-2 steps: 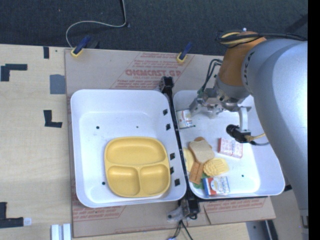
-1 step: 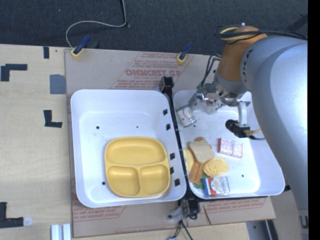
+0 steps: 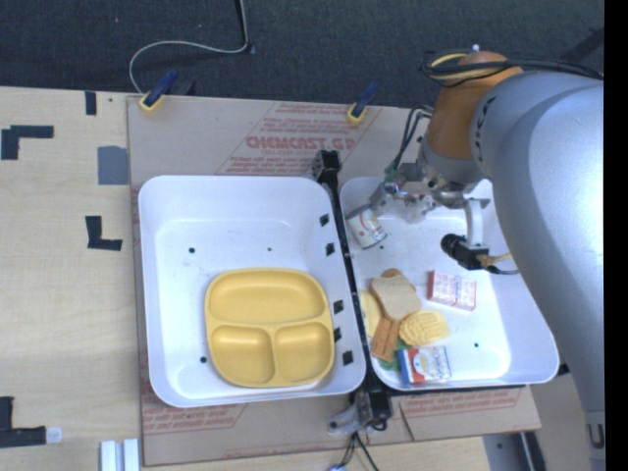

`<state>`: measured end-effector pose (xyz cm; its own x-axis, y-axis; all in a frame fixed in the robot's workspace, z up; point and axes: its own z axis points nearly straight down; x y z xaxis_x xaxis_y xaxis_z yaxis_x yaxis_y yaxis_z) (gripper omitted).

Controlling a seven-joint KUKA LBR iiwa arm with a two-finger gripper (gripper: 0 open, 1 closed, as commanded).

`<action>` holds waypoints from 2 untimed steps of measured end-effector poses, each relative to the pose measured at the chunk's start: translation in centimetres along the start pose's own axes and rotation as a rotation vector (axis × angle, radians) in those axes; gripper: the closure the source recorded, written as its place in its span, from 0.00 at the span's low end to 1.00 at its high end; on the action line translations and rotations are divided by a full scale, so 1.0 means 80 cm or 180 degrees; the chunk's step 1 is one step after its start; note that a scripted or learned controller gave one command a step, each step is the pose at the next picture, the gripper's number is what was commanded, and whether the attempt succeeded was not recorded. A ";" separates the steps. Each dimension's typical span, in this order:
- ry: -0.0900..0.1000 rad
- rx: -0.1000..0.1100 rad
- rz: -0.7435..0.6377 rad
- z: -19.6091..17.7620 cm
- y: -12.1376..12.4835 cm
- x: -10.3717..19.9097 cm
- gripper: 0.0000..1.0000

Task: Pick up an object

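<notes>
Camera view, looking down at a slant on a table point(image 3: 59, 263) carrying two shallow white bins side by side. Left bin point(image 3: 167, 224): holds one yellow divided plate point(image 3: 270, 327) with three compartments, lying flat toward the near half of the bin. Right bin point(image 3: 525, 356): holds a cluster of toy food near its front left part. A slice of bread point(image 3: 395, 295) lies on top of the cluster, with a ridged yellow round piece point(image 3: 424, 328) just beside it and an orange strip point(image 3: 384, 338) touching both. A small red, white and blue carton point(image 3: 425, 364) lies at the near edge, partly under the yellow piece. A pink and white packet point(image 3: 452, 290) lies apart, to the right of the bread. A small white can with a red mark point(image 3: 369, 230) lies on its side near the dividing wall, toward the far end. Grey arm point(image 3: 549, 175) with orange band point(image 3: 459, 116) reaches in from the right; the end effector point(image 3: 388, 202) hangs low over the far part of the right bin, just beside the can. Whether its jaws are spread or closed cannot be told.
</notes>
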<state>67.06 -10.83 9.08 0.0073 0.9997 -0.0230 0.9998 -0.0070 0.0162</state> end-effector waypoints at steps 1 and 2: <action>-0.0002 -0.0004 0.0003 0.000 0.000 0.001 0.00; 0.0060 0.0057 -0.0022 0.007 -0.004 0.016 0.00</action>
<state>66.78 -9.56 8.47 0.0002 1.0000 -0.0042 1.0000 -0.0002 -0.0017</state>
